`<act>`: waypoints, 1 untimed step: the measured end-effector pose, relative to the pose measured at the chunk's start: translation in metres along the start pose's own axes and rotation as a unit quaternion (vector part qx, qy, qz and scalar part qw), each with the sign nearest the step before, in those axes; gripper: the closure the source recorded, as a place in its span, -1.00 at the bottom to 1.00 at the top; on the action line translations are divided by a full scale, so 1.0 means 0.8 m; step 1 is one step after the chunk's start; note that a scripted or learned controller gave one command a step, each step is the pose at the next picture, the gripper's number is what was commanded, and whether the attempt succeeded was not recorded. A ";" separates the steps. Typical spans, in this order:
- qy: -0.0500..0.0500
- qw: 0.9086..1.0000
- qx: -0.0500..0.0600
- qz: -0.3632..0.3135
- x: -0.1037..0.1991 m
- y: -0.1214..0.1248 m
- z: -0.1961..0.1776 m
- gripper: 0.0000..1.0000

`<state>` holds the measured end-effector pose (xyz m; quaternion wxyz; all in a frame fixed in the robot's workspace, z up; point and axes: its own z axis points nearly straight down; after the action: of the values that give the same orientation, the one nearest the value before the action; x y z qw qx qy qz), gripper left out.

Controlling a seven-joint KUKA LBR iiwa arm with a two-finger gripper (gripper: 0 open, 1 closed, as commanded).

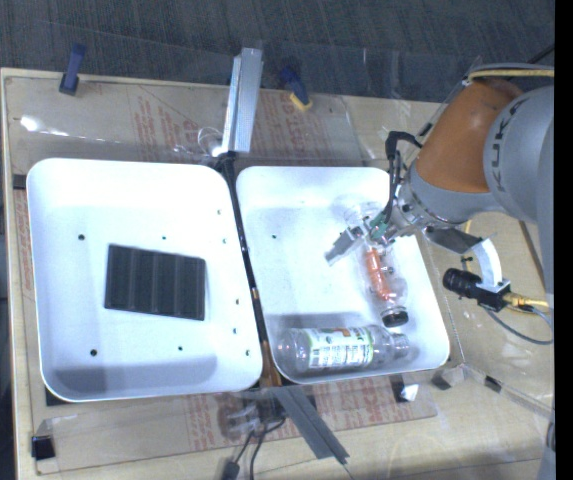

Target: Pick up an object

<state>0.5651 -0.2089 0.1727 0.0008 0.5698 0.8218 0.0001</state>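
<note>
Dark carpet surrounds the pale wooden bench [486,368] bearing two shallow white bins. From three o'clock I reach into the right white bin [296,258]; my two-finger gripper [358,236] hangs fingers apart, clamped on nothing. Just beside it, at five o'clock, lies a small clear orange-filled bottle [381,280]. A larger clear plastic bottle [341,348] rests along the six o'clock wall. A flat black ribbed rectangle [156,282] occupies the left white bin [66,208].
</note>
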 end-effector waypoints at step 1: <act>0.000 1.000 0.000 -0.002 0.001 0.001 -0.013 1.00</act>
<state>0.5659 -0.2082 0.1832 0.0010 0.5682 0.8229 0.0000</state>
